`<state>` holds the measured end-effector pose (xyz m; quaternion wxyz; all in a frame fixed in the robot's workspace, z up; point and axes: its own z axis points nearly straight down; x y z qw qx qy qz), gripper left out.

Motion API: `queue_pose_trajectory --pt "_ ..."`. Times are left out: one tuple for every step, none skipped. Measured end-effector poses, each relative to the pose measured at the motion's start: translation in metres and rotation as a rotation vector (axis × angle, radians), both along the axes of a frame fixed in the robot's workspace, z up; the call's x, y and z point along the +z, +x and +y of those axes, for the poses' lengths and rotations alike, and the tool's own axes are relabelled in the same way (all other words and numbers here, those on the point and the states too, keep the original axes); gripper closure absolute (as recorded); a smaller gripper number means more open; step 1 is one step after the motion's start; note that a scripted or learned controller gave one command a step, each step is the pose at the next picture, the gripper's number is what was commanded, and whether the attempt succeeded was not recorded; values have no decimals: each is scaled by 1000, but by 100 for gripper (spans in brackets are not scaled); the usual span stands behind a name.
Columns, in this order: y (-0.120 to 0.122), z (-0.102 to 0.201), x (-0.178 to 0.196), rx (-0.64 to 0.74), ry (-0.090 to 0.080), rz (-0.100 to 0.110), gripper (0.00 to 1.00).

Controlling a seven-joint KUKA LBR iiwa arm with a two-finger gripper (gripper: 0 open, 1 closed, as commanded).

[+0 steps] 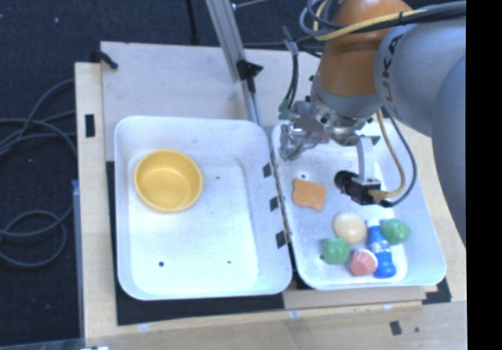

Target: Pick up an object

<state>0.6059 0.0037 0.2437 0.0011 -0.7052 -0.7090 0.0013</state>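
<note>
Orange toy (309, 195) lies unlabelled below my fingers (292, 142) in the right bin (427, 219); their spread I cannot tell.

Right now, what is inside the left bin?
The left bin holds one yellow bowl, upright near its far left corner. The bowl's inside looks bare; whatever lies under it is covered.

2 white bins (196, 262) are set side by side on a pale bench (94, 293). A black mat (121, 305) is seen under the left bin.
</note>
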Motion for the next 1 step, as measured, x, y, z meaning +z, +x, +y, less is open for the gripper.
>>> queue_pose_trajectory --pt "-24 37 -4 -1 -1 0 100"
